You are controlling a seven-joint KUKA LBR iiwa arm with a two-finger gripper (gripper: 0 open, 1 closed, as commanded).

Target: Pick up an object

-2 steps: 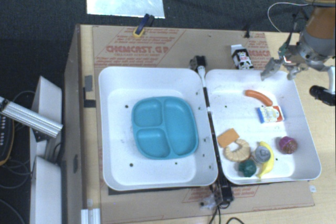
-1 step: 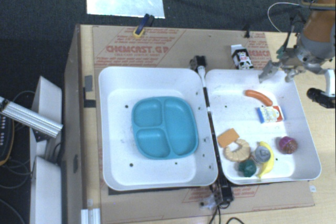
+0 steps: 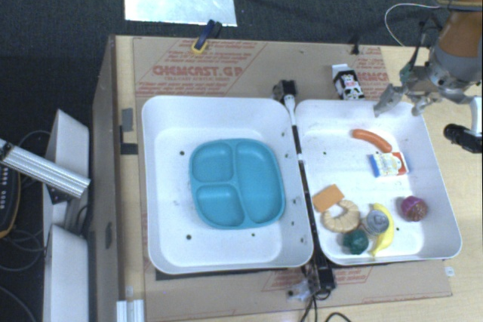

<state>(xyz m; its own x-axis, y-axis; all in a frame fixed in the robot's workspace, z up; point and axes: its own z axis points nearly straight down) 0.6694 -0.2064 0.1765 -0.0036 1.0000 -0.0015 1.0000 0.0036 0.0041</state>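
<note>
The pincer is hovering spread open and empty above the right bin's far edge. The toy sausage is lying nearest; descending off-centre, a finger is risking rolling it away.

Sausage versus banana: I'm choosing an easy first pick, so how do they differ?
The sausage is orange-red and lies alone near the bin's far side; the banana is yellow, curved, and crowded against a grey piece near the front. Both lie flat in the right bin.
</note>
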